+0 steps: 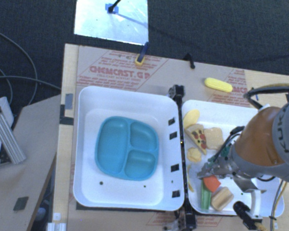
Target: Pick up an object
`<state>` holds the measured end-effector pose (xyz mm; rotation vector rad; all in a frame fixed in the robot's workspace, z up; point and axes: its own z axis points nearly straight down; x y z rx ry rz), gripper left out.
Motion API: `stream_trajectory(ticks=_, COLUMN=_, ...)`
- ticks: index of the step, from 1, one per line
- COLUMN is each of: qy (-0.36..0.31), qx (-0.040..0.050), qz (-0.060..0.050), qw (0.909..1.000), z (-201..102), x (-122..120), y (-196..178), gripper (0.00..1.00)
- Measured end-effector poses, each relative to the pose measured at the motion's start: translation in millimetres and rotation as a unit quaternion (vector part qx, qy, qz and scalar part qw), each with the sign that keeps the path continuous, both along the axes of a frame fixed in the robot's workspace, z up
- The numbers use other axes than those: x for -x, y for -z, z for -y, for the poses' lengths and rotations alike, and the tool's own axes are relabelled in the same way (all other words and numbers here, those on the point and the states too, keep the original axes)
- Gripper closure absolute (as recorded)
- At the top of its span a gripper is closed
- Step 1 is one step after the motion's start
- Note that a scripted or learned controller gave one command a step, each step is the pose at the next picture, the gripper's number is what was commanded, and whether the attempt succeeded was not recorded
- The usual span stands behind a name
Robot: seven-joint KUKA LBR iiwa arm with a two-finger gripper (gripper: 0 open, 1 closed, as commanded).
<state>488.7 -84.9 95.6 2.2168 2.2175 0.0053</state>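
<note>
left bin point(86, 132): open around blue tray point(127, 148) | right bin point(237, 113): food crowded

Robotics lab test bench

A plywood bench point(154, 67) bears two white bins point(86, 132), held together by black clips, over dark carpet point(32, 8). Loose cables point(11, 62) trail at nine o'clock beside an aluminium frame point(0, 123); a grey-and-orange arm point(265, 140) enters at three o'clock; a foil-like sheet point(114, 12) lies at twelve.
</note>
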Motion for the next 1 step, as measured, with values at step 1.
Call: stream_trajectory(ticks=1, qy=-0.007, qx=-0.0022, qz=0.004, qw=1.0000, z=-80.4, x=-61.6, y=-94.7, gripper=1.00)
